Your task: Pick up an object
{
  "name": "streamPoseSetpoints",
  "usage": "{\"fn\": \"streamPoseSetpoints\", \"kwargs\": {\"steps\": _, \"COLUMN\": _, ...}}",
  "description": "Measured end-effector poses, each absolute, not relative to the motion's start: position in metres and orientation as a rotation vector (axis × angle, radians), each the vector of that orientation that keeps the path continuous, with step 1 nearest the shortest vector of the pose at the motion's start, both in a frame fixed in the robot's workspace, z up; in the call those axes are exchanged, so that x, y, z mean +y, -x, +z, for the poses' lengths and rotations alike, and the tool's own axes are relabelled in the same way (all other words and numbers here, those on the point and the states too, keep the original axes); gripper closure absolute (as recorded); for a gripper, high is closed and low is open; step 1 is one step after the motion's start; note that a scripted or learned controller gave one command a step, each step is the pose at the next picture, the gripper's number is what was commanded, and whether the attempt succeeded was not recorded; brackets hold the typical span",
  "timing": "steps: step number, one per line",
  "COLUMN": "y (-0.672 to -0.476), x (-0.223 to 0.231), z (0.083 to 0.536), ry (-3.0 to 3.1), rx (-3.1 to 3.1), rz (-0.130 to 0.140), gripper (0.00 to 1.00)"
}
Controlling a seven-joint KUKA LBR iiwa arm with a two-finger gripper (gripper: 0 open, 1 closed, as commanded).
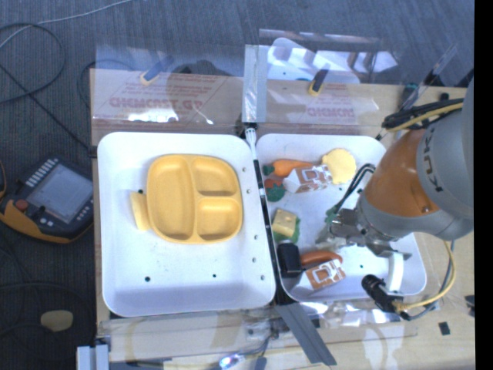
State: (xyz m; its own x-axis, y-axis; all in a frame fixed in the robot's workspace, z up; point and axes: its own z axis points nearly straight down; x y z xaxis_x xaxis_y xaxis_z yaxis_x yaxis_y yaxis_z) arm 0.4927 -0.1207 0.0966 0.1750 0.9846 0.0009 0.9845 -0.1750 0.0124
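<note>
— What sits nearest you in the right bin [416,272]?

— A small carton [324,274] and a black object [288,257], with the gripper [337,230] just above them — its hand state I cannot tell.

— And beyond?

— A yellow-green block [284,223], then a second carton [309,178], a carrot [290,166] and a pale yellow piece [339,161] (far wall). The left bin [123,284] bears a yellow divided plate [194,198].

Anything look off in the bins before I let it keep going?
Nothing spilled or broken. One oddity: the yellow divided tray in the left bin lies slightly askew, with a pale yellow piece poking out from under its left edge. The right bin's items are a loose jumble.
</note>
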Motion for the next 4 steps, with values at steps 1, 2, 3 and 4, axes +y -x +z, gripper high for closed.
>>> {"fn": "streamPoseSetpoints", "kwargs": {"steps": 1, "y": -0.493, "x": -0.121, "z": 0.097, "ry": -2.401, "rx": 2.012, "rz": 0.013, "gripper": 0.0}}
{"fn": "streamPoseSetpoints", "kwargs": {"steps": 2, "y": -0.492, "x": -0.121, "z": 0.102, "ry": -2.407, "rx": 2.015, "rz": 0.007, "gripper": 1.0}}
{"fn": "streamPoseSetpoints", "kwargs": {"steps": 3, "y": -0.492, "x": -0.121, "z": 0.102, "ry": -2.407, "rx": 2.015, "rz": 0.007, "gripper": 0.0}}
{"fn": "streamPoseSetpoints", "kwargs": {"steps": 4, "y": -0.538, "x": -0.119, "z": 0.089, "ry": -2.407, "rx": 2.01, "rz": 0.004, "gripper": 0.0}}
